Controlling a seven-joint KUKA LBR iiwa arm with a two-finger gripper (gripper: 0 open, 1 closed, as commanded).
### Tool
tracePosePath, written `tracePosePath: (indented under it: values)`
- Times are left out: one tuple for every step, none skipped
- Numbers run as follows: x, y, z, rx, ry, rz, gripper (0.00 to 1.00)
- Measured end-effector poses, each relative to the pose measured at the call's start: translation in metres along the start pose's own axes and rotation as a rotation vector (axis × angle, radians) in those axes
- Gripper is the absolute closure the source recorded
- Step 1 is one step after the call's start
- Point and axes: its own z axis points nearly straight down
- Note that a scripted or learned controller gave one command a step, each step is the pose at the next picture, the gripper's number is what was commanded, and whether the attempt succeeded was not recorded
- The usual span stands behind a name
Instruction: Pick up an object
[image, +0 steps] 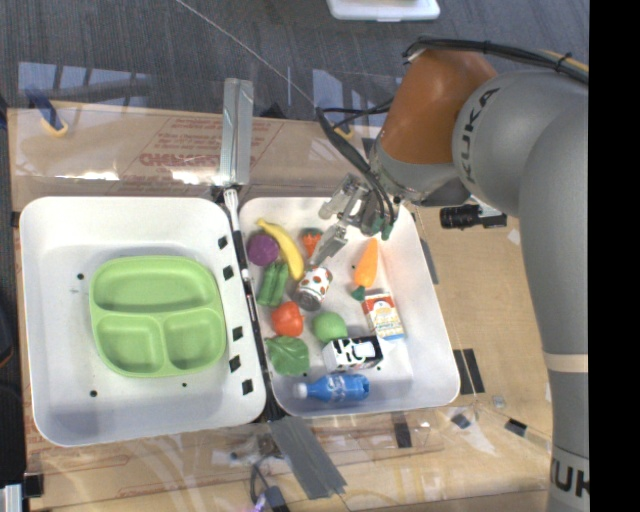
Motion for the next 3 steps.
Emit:
tracePosePath:
  values:
    - [0.028,0.022,0.09,-0.002,-0.01,0.041,0.0]
    - [0.027,0.023,0.081,0.0,-0.009,0.034,1.0]
    - [0.037,0.013,0.04,0.0,-0.001,0.208,1.0]
